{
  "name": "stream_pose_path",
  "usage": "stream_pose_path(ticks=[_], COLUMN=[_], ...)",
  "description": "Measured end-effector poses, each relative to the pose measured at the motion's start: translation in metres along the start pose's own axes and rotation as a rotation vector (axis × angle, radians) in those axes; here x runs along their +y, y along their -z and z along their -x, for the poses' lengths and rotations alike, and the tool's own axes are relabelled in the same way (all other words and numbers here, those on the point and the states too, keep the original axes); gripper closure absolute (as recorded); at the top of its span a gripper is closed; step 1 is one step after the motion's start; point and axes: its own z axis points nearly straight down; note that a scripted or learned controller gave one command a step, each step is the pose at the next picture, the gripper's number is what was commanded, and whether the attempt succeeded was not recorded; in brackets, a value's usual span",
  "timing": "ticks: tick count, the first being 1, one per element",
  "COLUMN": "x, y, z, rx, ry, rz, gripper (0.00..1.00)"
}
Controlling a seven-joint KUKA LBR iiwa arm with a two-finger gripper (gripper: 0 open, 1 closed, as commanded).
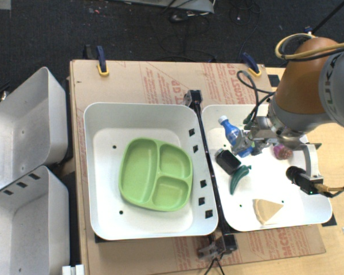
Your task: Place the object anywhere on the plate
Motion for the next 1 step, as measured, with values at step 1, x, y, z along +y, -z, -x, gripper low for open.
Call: stream_pose_path(ticks=[1], x=[0.0157], y=[0.0097], z=[-0.0559], rx=[0.001], ry=[0.001], rz=[0.001], gripper=[1.00])
